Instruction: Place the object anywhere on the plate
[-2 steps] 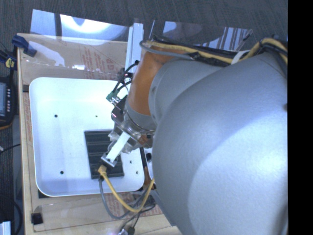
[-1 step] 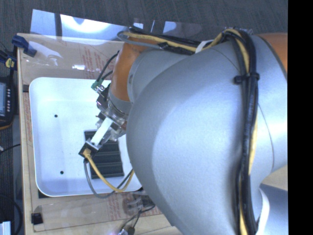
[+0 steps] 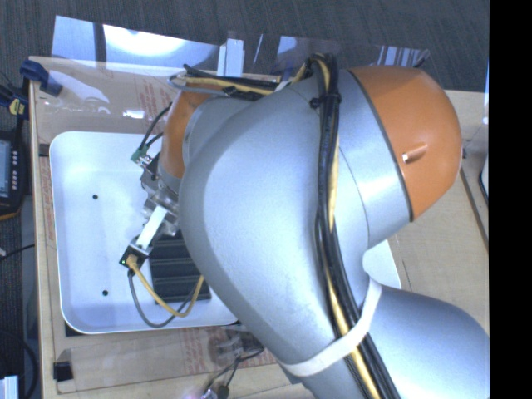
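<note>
Closest to the lens, my grey arm (image 3: pixel 274 223) and its orange band (image 3: pixel 416 148) cover much of the bench. My gripper (image 3: pixel 173 268) hangs over the left white bin (image 3: pixel 83 223), whose bare floor spreads out to its left. A yellow cable (image 3: pixel 158 306) loops just below it. Whether the gripper is released or clenched I cannot tell, nor where the object lies.

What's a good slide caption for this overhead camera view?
Grey KUKA arm reaches across the left white bin, its bulk covering most of the bench.

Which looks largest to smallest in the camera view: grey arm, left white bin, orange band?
1. grey arm, though it is nearest the camera
2. left white bin, partly covered
3. orange band
</note>
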Robot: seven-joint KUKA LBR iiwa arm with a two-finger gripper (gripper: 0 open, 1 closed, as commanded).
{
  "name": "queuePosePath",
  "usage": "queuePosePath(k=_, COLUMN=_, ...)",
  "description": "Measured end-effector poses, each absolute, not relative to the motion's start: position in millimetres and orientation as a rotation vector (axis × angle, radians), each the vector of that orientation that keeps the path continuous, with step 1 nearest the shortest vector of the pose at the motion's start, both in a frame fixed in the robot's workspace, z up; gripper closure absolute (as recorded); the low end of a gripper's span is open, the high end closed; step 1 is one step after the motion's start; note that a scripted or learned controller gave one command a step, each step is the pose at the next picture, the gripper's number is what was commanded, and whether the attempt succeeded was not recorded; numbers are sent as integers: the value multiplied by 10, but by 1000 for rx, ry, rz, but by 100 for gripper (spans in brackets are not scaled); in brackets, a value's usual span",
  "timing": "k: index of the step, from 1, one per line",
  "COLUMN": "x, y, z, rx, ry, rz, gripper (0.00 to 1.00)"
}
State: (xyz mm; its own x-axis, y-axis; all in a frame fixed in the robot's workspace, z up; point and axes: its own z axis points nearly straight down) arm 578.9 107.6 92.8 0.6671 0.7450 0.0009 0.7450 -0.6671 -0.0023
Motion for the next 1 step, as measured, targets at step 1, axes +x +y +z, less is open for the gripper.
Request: queuePosePath(k=1, x=6338, y=273, z=1915, rx=-3112, ry=-422, rz=2, gripper=100)
